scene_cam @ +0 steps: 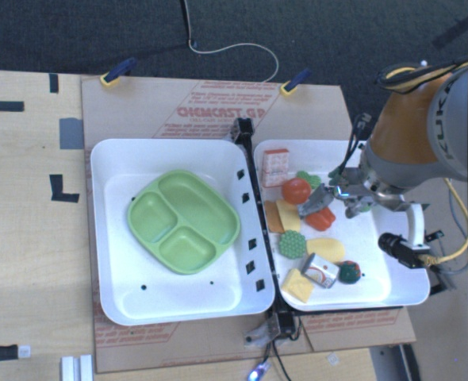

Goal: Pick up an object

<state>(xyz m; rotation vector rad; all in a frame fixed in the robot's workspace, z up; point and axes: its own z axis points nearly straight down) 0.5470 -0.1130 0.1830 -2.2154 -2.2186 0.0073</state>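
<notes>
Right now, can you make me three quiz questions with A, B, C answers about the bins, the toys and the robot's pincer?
1. Where is the green plate?
A. left bin
B. right bin
C. on the floor

2. What colour is the small carton at the far end of the right bin?
A. blue
B. red and white
C. black

3. Where is the pincer?
A. over the left bin
B. outside both bins
C. low among the toys in the right bin

Answers: 1 A, the plate lies in the left bin. 2 B, its sides show red and white. 3 C, it sits beside the red ball.
</notes>
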